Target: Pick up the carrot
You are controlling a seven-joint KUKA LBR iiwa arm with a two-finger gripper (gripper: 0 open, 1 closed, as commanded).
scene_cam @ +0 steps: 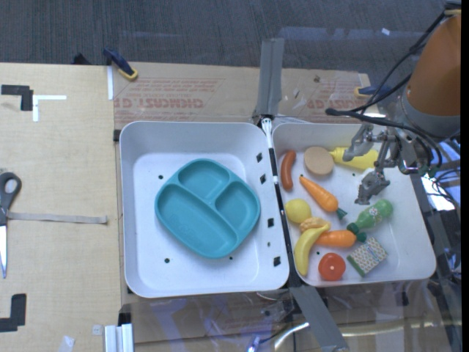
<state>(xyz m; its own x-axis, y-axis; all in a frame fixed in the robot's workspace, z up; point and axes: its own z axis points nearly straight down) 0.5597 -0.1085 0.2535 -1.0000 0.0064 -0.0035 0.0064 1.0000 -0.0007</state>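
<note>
You have the carrot point(319, 193) near the middle of the right bin point(404, 249). It lies flat on a slant, with one end toward 10 o'clock and its green end toward 4 o'clock. Nothing rests on top of it.

The gripper point(368, 169) hangs at about 2 o'clock from the carrot, clearly apart from it and over the back right part of the same bin. You cannot tell from this angle whether the tool is released or clenched. No object is visibly caught in it.

Around the carrot:
- The sausage point(287, 169) is at 10 o'clock, close to the bin's left wall.
- The round tan piece point(319, 161) is at 12 o'clock.
- The yellow piece point(353, 158) is at 1 o'clock, just beside the gripper.
- The lemon point(297, 210) is near at 8 o'clock, with the banana point(307, 245) below it at 6 o'clock.
- A second orange vegetable point(336, 237) with a green end lies at 5 o'clock, near the carrot's green end.
- The green bottle point(374, 215) is at 4 o'clock.
- The tomato point(331, 266) and the speckled block point(368, 255) sit toward the front edge.

In the left bin point(139, 196) a teal divided plate point(207, 207) lies in the middle. The scissors point(6, 196) are on the bench at its far left, well apart from both bins.
</note>
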